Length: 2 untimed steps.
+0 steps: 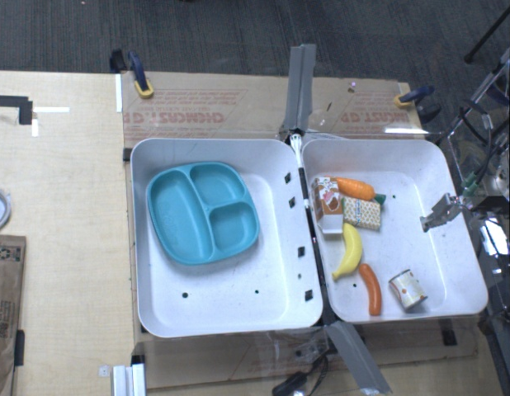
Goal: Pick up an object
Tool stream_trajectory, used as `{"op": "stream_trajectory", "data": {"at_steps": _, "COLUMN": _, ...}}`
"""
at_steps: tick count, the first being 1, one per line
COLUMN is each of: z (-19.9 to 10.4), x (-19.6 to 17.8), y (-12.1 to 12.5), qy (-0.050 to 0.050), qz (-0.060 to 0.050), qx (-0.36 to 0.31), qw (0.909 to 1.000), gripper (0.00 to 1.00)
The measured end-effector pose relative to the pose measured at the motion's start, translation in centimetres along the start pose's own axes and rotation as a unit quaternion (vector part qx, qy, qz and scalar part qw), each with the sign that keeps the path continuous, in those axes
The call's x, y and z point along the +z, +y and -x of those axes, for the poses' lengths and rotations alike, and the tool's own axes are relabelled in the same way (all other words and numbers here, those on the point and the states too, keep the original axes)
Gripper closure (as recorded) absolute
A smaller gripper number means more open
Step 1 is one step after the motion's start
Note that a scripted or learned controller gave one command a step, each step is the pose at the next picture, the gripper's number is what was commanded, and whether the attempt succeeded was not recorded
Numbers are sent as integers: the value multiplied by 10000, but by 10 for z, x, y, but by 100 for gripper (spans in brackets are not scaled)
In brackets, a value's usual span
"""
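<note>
Camera view: jaws (431, 219) hover over the right bin (436, 167) by its right wall; their opening can't be told. Can (408, 289) lies nearer the camera, banana (349, 252) well left.

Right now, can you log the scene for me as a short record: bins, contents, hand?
left bin: blue plate, three compartments
right bin: carrot, two cartons, banana, sausage, can
hand: over right bin's right side, apart from the items
held: nothing seen
</note>
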<state>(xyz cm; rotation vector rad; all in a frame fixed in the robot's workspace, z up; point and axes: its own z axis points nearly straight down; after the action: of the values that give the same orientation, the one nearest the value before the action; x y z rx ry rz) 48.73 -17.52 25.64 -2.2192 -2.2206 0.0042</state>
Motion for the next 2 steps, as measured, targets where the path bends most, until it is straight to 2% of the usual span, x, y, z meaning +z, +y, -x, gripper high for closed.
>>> {"op": "stream_trajectory", "data": {"at_steps": 1, "z": -79, "x": 115, "y": 16, "qy": 2, "qz": -6, "qx": 285, "qw": 9996, "gripper": 0}}
{"op": "stream_trajectory", "data": {"at_steps": 2, "z": -80, "x": 167, "y": -10, "qy": 5, "qz": -6, "qx": 274, "qw": 9996, "gripper": 0}}
